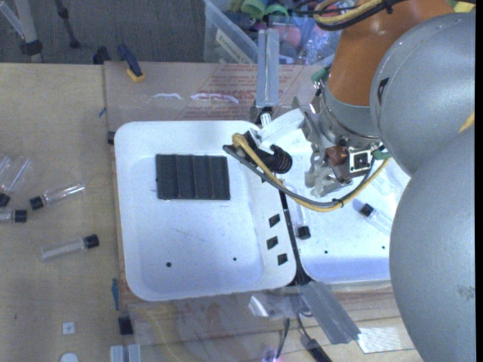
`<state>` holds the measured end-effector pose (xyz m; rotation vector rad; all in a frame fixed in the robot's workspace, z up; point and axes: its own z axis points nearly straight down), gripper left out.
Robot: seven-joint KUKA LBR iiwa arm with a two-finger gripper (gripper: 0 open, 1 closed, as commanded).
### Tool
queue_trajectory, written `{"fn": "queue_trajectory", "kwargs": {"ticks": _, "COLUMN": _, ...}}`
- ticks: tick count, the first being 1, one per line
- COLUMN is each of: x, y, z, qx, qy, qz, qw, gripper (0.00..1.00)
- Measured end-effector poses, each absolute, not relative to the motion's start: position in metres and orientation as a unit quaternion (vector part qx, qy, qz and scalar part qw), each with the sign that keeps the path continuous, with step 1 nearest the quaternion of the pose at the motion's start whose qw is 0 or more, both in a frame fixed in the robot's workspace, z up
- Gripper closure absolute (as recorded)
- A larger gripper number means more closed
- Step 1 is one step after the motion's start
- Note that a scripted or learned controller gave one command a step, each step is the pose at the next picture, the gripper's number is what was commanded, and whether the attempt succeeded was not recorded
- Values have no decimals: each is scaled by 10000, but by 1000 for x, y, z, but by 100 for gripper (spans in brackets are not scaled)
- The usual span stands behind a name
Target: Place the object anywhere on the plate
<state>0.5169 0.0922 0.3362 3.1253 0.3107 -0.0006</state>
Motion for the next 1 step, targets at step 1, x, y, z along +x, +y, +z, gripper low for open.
{"fn": "queue_trajectory", "kwargs": {"ticks": 1, "x": 490, "y": 142, "z": 228, "qx": 9952, "qy": 982, "qz": -11, "qw": 4, "gripper": 100}}
